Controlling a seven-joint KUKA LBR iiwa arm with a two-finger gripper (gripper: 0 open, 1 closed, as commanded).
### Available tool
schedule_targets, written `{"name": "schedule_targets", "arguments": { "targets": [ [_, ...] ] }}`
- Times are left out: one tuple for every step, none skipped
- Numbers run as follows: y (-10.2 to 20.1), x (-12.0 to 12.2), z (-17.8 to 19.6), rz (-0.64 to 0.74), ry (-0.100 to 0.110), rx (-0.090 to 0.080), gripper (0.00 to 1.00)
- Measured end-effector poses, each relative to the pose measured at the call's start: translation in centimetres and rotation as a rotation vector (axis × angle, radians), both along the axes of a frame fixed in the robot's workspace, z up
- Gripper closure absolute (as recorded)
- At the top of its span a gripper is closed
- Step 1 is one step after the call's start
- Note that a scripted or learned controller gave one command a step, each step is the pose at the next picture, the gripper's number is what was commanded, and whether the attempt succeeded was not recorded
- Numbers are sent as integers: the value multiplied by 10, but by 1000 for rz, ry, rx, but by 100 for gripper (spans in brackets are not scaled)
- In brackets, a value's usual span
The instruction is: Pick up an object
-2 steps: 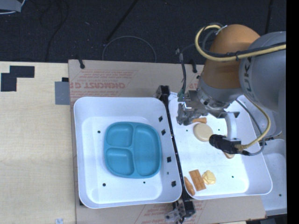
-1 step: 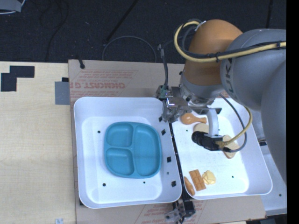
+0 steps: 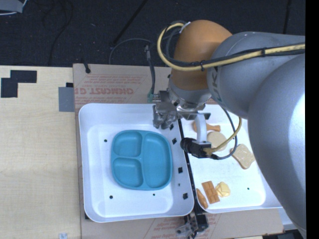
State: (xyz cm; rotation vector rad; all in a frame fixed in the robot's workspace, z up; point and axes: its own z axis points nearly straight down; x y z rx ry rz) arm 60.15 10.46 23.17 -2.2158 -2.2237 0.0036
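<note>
Blue 3-compartment plastic plate (image 3: 141,160) lies flat in the shallow white bin on the view's left (image 3: 92,133), near the bin's centre. The grey two-finger gripper (image 3: 163,117) is positioned over the far right corner of this bin, just beyond the plate's far edge and beside the divider between the 2 bins. Whether the gripper is open or closed cannot be determined, nor whether it holds anything. The shallow white bin on the view's right (image 3: 239,183) contains a tan bread-slice toy (image 3: 243,156), a pale round disc (image 3: 218,140), a brown waffle-like rectangle (image 3: 210,191) and a small yellow piece (image 3: 223,188). Both bins rest on a brown cardboard sheet (image 3: 114,86).
</note>
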Motion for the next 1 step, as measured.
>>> {"name": "schedule_targets", "arguments": {
  "targets": [
    [-1,-1,1,-1,0,-1,0]
  ]
}}
